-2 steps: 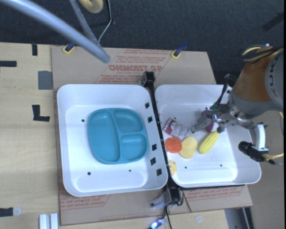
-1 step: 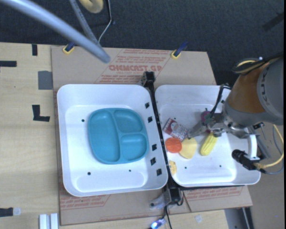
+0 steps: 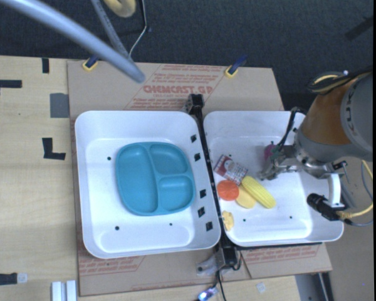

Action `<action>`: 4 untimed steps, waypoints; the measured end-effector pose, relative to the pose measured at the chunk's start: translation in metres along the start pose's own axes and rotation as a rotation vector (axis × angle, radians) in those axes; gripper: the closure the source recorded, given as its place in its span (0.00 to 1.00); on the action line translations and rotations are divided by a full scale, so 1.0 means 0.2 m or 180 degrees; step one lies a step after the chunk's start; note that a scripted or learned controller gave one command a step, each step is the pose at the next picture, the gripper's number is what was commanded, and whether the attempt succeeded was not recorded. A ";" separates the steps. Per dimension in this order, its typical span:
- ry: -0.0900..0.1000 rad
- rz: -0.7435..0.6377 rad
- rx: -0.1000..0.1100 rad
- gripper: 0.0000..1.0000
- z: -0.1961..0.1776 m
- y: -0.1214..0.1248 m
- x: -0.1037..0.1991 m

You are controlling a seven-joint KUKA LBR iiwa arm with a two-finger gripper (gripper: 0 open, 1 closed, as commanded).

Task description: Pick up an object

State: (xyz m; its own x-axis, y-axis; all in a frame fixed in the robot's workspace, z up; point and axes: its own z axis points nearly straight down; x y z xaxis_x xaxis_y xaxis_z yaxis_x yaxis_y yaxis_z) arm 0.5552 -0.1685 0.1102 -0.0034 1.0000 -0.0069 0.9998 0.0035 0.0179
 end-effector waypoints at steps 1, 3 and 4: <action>0.0019 0.0007 0.0049 1.00 -0.24 -0.03 0.00; 0.0017 0.0006 0.0045 1.00 -0.76 -0.01 0.01; 0.0027 -0.0008 0.0064 1.00 -0.68 0.08 0.28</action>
State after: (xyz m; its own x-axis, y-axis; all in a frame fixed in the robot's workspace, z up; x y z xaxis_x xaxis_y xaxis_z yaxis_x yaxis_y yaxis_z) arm 0.5686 -0.1122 0.2455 -0.0061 1.0000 0.0016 1.0000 0.0061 -0.0022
